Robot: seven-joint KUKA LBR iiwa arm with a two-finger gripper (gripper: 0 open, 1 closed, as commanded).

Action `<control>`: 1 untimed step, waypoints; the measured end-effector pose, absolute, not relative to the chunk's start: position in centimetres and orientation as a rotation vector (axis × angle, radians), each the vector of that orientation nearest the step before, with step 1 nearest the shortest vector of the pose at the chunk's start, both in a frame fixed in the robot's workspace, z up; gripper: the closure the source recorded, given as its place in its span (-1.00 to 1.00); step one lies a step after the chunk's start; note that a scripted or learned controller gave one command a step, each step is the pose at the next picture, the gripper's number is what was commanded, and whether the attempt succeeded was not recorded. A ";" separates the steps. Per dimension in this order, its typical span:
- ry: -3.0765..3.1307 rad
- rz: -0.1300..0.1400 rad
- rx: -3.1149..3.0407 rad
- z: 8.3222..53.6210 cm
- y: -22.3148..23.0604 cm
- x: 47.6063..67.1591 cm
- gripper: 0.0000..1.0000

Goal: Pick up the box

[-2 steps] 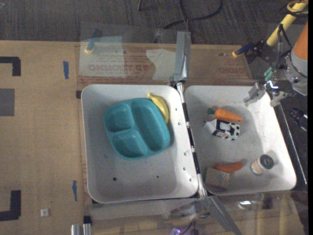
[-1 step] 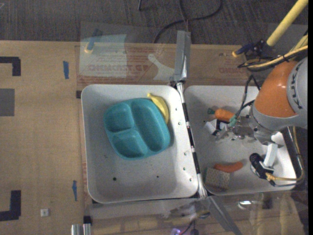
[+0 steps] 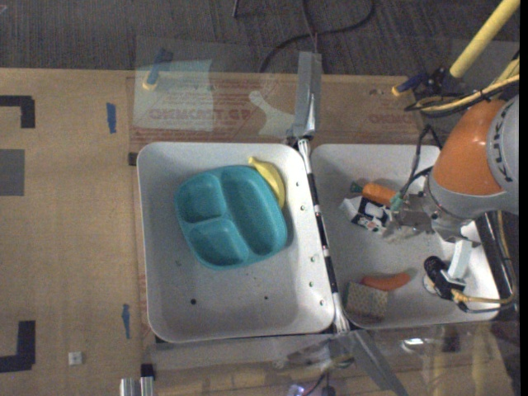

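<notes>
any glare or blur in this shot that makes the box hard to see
In the camera view, light is even and soft across both bins; the clear sheet above the left bin gives faint reflections, as does plastic along the bottom edge. The whole frame is slightly soft, so the small box by the gripper in the right bin shows little detail.

Teal plate (image 3: 232, 216), yellow banana (image 3: 272, 177)

Light wooden tabletop (image 3: 66, 246) with black corner markings (image 3: 21, 111) and blue tape bits (image 3: 111, 118); dark grey carpet floor (image 3: 124, 7) beyond; black cable (image 3: 330, 11) looping across floor.
</notes>
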State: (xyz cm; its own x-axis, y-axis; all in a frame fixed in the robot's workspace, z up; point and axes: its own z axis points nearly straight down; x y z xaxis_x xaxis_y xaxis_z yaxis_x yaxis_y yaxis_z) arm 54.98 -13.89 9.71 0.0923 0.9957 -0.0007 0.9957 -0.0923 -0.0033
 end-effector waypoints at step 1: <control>-2.115 0.005 -2.320 9.7 -13.9 55.0 -1.00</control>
State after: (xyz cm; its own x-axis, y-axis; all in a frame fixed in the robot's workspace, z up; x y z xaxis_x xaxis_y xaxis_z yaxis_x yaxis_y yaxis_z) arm 54.97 -13.89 9.70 0.0922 0.9957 -0.0006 0.9957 -0.0922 -0.0036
